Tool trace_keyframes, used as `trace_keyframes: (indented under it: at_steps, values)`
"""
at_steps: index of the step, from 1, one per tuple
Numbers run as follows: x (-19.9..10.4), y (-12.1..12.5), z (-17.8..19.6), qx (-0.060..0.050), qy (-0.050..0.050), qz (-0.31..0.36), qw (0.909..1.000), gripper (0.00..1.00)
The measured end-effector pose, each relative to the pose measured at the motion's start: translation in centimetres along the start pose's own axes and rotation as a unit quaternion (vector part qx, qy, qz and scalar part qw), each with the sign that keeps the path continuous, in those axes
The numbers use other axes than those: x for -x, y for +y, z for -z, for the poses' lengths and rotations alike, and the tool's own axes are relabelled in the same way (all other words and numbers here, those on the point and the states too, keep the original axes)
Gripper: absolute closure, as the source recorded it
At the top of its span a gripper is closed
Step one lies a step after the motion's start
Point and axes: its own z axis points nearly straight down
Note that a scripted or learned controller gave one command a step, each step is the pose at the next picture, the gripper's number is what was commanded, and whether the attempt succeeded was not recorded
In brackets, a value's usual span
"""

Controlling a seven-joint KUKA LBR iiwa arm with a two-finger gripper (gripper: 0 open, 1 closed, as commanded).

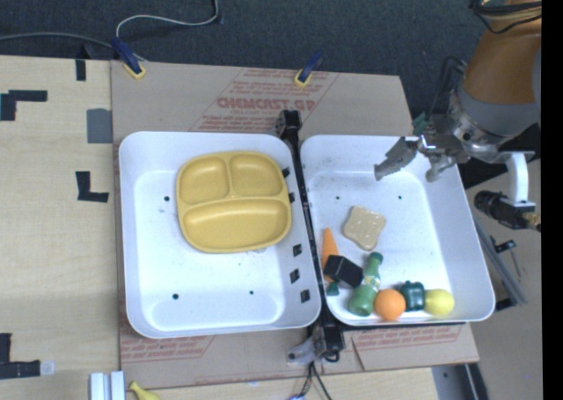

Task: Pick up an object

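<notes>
Dark grey carpet (352, 11) lies behind the bench, with a thin cable (167, 20) trailing across it. The bench top (44, 231) is pale wood marked with black tape, and a sheet of printed cardboard (255, 99), clipped at its far edge, sits under my two white bins.

The left bin (145, 301) carries a yellow divided tray (235, 199) toward its far half; the near half of its floor is bare. The right bin (466, 249) has its contents crowded into the near corner: a tan cracker-like piece (363, 228) lies alone near the middle, and closer to the front rim are an orange carrot (329, 245), a black block (342, 270), a green bottle (365, 288), an orange ball (390, 304), a dark teal piece (412, 293) and a yellow lemon (439, 302), most of them touching one another.

My gripper (412, 163) hangs over the far part of the right bin, near its far rim, with my fingers (391, 161) spread apart and nothing between them. The floor beneath me is open white plastic, well apart from the cluster. The black divider (297, 205) between the bins is to my left.
</notes>
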Motion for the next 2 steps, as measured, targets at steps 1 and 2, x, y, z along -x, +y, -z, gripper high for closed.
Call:
trace_keyframes:
  at_steps: [1,2]
  values:
    - [-0.8,-4.2,-14.1,-0.002,0.001,-0.001,1.0,0.0]
    - [-2.2,2.0,-18.3,0.005,-0.001,0.0,1.0,0.0]
